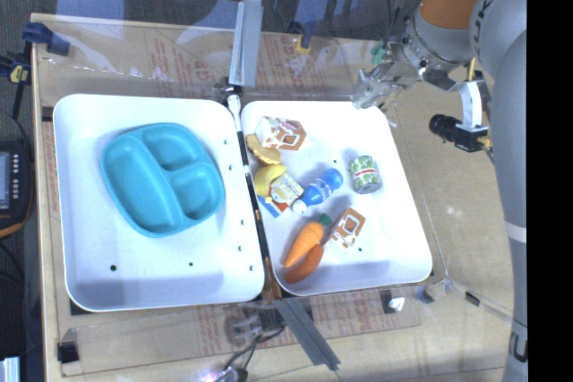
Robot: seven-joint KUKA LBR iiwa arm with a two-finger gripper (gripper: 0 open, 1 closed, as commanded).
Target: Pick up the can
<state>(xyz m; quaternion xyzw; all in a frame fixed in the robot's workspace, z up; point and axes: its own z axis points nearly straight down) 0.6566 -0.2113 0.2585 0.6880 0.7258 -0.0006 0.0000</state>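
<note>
The can (364,174), a small green cylinder, is lying in the right bin (407,219); my pincer (374,89) is hovering beyond the far rim, its spread unclear.

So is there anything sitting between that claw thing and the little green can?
No. In the camera view, only bare white bin floor separates the gripper, at the bin's top right corner, from the can.

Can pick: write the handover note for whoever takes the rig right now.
Gripper: above the far right corner of the right bin, nothing visible in it; finger state unclear.
Can: green, lying in the right bin toward its right side, apart from the blue bottle and carrot.
Left bin: holds a blue divided plate.
Done: nothing.
Left: descend on the can, grasp, lift.
</note>
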